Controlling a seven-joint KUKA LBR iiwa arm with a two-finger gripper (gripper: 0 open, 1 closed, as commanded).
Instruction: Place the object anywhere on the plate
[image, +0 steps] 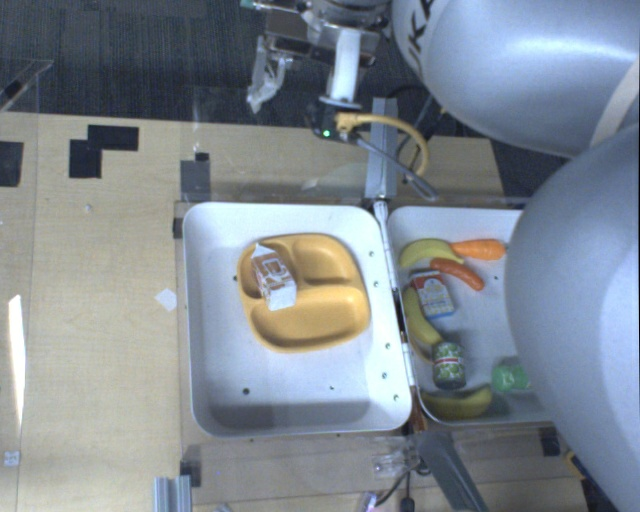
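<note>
Carton (273, 279), small, white with printed label, lay on yellow divided plate (305, 295), upper-left compartment, centre frame, inside left bin (215, 390). Placement judged complete; nothing left but arm retreat. Label print too small to read. Right bin (478, 410) held bananas, carrots, can, small box. Gripper (300, 55) sat top centre of frame, well apart from plate; finger state could not be determined.

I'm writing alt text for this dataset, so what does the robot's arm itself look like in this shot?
The arm is bulky, with smooth, rounded, glossy grey casings that swell large along the right side. Part of a dark printed letter shows on the upper casing, and a sliver of an orange band sits at the far right edge. Near the top, the gripper end is white and metallic, with a yellow cable looping below it.
</note>
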